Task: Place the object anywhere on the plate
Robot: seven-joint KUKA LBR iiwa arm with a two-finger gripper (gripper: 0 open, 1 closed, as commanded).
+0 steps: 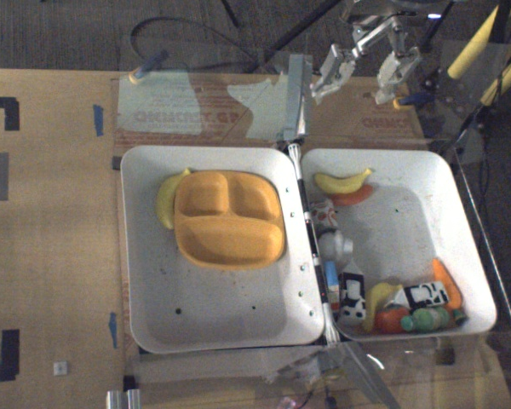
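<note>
The gripper (364,66) is hanging high above the far edge of the right bin (473,228), its two fingers spread wide and nothing sitting between them. The plate (230,218), an orange divided tray, is lying in the left bin (145,254), with a yellow banana (164,200) tucked against its left side. No object is resting on the plate. The nearest candidate is a second banana (341,181), lying at the far end of the right bin, just below the claw and slightly to its left, long axis running left to right. More toys (404,305) are crowding the near end of that bin. The pick is probably the next step, with the plate to the left of it.
</note>
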